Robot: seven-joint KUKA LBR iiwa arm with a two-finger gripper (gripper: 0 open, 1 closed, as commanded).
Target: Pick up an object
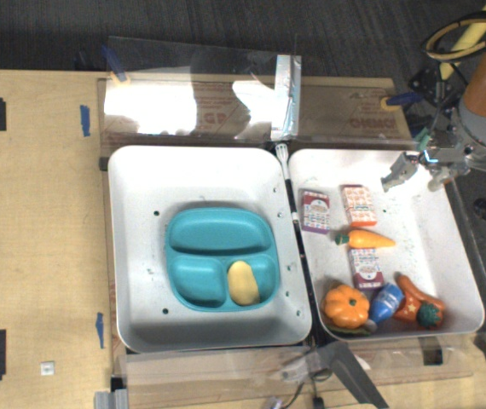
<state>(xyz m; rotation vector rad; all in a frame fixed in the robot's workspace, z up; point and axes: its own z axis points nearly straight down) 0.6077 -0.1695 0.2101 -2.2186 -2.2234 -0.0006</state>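
Two white bins side by side, with the carrot (369, 239) near the middle of the right bin (422, 228) taken as landmark. Up and to the right of the carrot, near the bin's far right corner, the gripper (415, 175), fingers apart and nothing between them, well clear of the carrot and every other piece. Just above the carrot, a carton (358, 204); up and to its left, a second carton (315, 210) close to the bin's left wall. Just below the carrot, a third carton (367, 269). Farther below, along the near wall: a pumpkin (347, 306) down and left of the carrot, a blue piece (386, 303) touching the pumpkin's right side, then a red-orange piece (413, 298) down and right of the carrot. Well to the left of the carrot, in the left bin (141, 228), a teal tray (217, 228) with a yellow piece (243, 282) in its near right compartment.
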